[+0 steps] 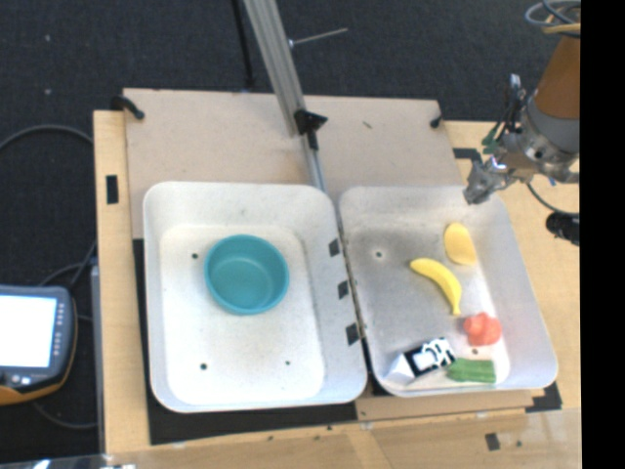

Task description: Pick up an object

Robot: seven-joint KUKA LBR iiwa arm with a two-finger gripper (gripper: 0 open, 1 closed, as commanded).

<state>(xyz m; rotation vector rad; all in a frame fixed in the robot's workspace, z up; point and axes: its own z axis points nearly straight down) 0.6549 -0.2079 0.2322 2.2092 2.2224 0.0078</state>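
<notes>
arm: gripper [480,186] hangs over the right bin's [391,225] far right corner, likely staging a descent.
jaws: too small to tell apart or together; nothing seen between them.
nearest pick: yellow lemon-like piece [460,243], just below the gripper, rounded, lying free.
others: banana [438,281], red piece [481,328], green piece [472,370].
left bin: teal bowl [247,274].

- Even, diffuse overhead light, moderately bright; no hard glare.
- Shadows soft and short: faint one inside the teal bowl [247,274], thin ones under the banana [438,280].
- White bins [176,213] slightly washed out, grey smudging visible.
- Overall soft focus, low resolution; the gripper [480,186] is blurry.
</notes>
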